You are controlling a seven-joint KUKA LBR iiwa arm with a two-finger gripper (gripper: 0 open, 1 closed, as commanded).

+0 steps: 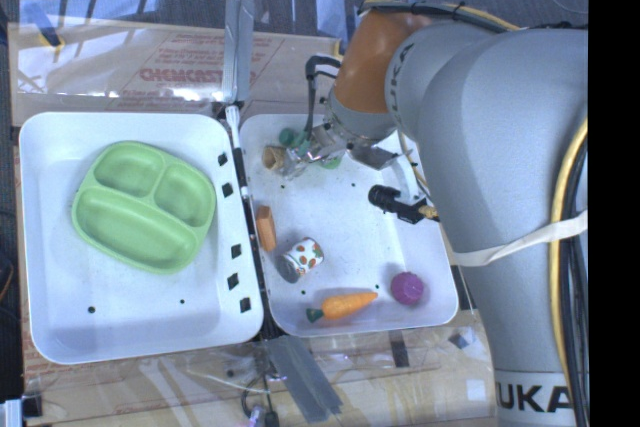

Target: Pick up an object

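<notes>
Several small things lie in the right bin [440,300]: a carrot [345,304] and a purple ball [407,288] by its near edge, a spotted cup [302,257] and an orange piece [266,228] toward its left wall, a tan piece [274,156] near its far-left corner. Right beside that, the claw [312,150] is down at the far edge; I cannot tell its state. A green divided plate [145,206] sits in the left bin [60,315].

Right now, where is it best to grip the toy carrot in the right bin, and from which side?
Probably the middle of the orange body of the carrot, coming straight down from above. It lies flat and long, roughly parallel to the near wall of the bin, so the fingers should close across its narrow width. The purple ball lies apart from its tip.
</notes>
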